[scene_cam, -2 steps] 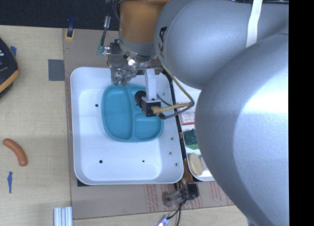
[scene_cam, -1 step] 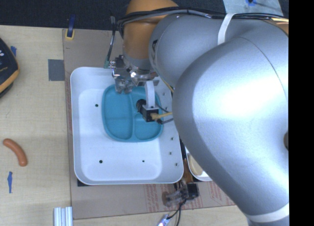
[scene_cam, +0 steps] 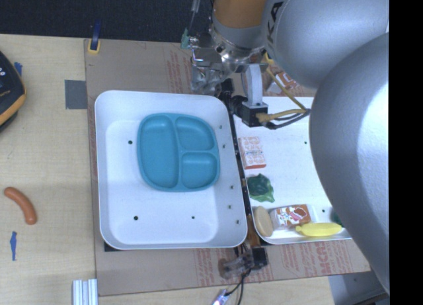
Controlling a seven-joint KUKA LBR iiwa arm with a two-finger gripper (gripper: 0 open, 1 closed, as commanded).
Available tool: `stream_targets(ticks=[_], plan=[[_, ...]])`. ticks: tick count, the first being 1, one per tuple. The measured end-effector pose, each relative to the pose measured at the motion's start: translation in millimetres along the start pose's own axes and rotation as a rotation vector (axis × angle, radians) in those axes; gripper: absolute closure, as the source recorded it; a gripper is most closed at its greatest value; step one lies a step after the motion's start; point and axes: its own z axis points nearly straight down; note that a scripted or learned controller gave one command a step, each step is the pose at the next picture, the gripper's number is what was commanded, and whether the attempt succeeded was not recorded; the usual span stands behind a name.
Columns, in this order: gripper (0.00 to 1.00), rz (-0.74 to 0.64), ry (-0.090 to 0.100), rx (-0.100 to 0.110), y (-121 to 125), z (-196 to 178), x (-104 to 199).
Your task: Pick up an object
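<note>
Gripper [scene_cam: 210, 77] hangs at the bins' far edge, over the divide; we can't tell if it's open or closed. Nearest pick: packet [scene_cam: 252, 151] in right bin [scene_cam: 291, 161], nearward of gripper, long axis far-to-near.

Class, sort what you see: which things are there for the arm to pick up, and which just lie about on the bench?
For the job, in the bins: blue plate, white packet, green toy, banana.
Lying about: sausage, grey tape.
</note>
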Motion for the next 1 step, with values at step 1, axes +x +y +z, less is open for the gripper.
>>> stream_targets(ticks=[1], plan=[[0.00, -0.001, 0.000, -0.013, -18.3, 175.4, 2.9]])
